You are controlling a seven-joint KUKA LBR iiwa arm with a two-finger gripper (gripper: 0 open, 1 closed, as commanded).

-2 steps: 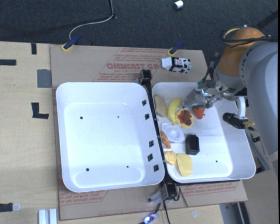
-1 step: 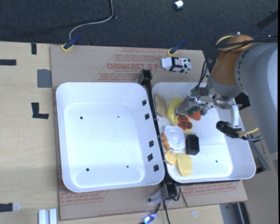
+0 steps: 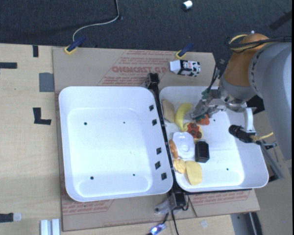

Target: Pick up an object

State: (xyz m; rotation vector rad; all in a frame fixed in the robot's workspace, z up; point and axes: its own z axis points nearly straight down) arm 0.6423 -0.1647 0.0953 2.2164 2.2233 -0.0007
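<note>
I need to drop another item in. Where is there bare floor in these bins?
The left white bin is bare throughout. In the right white bin, only the right part, beside the black block, is free; its left side holds crowded yellow pieces under the gripper.

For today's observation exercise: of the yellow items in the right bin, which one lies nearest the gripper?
The yellow banana-shaped piece at the top of the pile, just left of the gripper. The other yellow lump lies by the bin's near edge.

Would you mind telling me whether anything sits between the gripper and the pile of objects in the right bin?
Nothing visible does. The gripper hangs directly over the top of the pile in the right bin, next to the yellow banana and the red piece. The black block lies farther down the pile.
</note>
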